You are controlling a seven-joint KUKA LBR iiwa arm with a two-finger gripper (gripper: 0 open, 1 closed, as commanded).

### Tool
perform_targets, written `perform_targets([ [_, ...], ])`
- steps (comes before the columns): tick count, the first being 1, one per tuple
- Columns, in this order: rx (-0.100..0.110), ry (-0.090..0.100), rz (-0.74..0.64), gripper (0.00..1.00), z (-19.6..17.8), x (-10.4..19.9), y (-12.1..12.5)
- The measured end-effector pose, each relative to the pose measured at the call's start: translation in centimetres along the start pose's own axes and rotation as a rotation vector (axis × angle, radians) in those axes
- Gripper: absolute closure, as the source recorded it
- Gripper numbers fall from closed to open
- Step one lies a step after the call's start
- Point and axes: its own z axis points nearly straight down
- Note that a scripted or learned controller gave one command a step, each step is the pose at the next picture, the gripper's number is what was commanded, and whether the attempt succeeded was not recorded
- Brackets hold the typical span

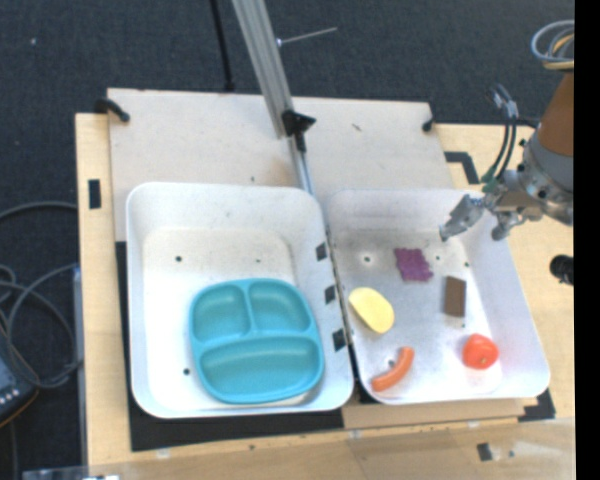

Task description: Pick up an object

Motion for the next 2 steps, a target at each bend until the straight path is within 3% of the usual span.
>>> perform_targets([
  [1, 0.0, 0.0, -0.001, 0.0, 0.0, 0.0, 0.0],
  [2, 0.006, 0.001, 0.003, 0.0, 6.0, -0.7, 0.3],
])
